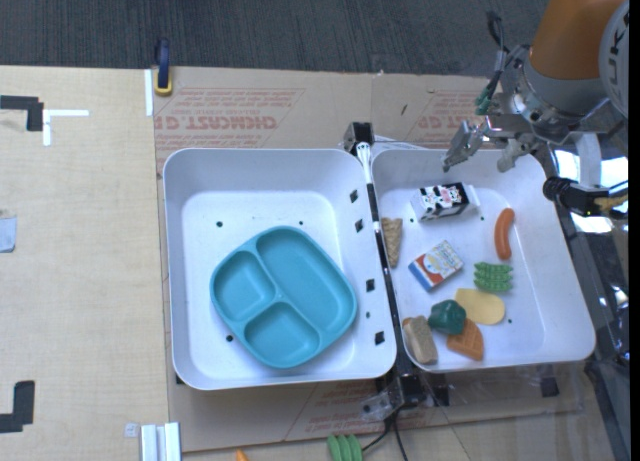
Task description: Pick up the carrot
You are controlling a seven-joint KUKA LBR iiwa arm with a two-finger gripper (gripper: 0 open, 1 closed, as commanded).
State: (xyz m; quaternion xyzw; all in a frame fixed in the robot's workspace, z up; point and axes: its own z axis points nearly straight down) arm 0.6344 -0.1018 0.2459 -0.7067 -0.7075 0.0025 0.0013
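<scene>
The carrot point(467, 341) looks like the orange tapered piece lying near the front edge of the right bin point(560, 279), touching a dark green lump point(448, 317). My gripper point(485, 154) hangs over the far edge of that bin, well behind the carrot. Its fingers are spread open and hold nothing. A slim orange-red stick point(503, 232), sausage-like, lies on the bin's right side, closer to the gripper.
The right bin also holds a black-and-white carton point(443, 200), a small blue-and-white box point(436, 264), a green ribbed piece point(492, 276), a yellow slice point(482, 306) and two bread-like pieces point(418, 339) point(392, 239). The left bin point(200, 199) holds a teal divided plate point(283, 295).
</scene>
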